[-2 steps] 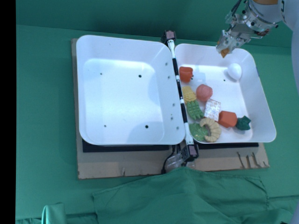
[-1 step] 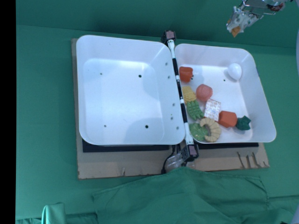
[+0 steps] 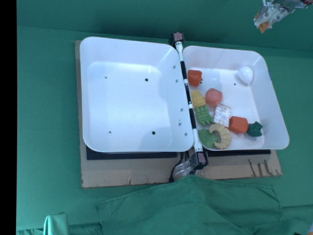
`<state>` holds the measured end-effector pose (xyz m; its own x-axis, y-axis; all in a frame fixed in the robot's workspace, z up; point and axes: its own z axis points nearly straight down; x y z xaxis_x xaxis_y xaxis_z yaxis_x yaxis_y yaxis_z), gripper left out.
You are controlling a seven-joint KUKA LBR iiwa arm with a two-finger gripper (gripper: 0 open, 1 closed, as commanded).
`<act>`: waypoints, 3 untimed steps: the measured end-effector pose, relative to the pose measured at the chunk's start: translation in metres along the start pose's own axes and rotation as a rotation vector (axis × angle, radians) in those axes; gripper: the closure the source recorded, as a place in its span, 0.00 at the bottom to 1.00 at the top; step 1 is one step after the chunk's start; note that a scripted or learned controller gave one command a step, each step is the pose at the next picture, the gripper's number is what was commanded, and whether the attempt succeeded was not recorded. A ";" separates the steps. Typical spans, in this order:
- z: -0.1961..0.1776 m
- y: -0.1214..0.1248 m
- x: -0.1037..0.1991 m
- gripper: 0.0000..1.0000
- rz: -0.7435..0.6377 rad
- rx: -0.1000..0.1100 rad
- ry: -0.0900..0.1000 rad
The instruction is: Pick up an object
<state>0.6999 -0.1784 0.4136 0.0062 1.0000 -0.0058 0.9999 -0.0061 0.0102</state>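
The end effector point(image 3: 268, 19) pinches a small orange object point(image 3: 264, 27); a weak hold could drop it outside the right white bin point(image 3: 274, 106) below.

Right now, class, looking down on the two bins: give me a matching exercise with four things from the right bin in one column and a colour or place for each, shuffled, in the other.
Things
1. white egg-shaped object
2. dark green leafy piece
3. checkered packet
4. red pepper-like piece

Descriptions
A. far side of the bin, beside the divider between the bins
B. far right corner of the right bin
C. red and white pattern, mid-bin
D. near right, touching an orange-red block

Pairs: 1-B, 2-D, 3-C, 4-A
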 end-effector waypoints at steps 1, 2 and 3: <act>-0.039 0.000 -0.009 1.00 -0.002 0.000 0.000; -0.037 0.000 -0.008 0.00 -0.003 0.004 0.001; 0.064 -0.001 -0.008 0.00 -0.002 0.016 0.005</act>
<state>0.6994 -0.1869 0.3494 0.0041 1.0000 -0.0011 1.0000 -0.0041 -0.0059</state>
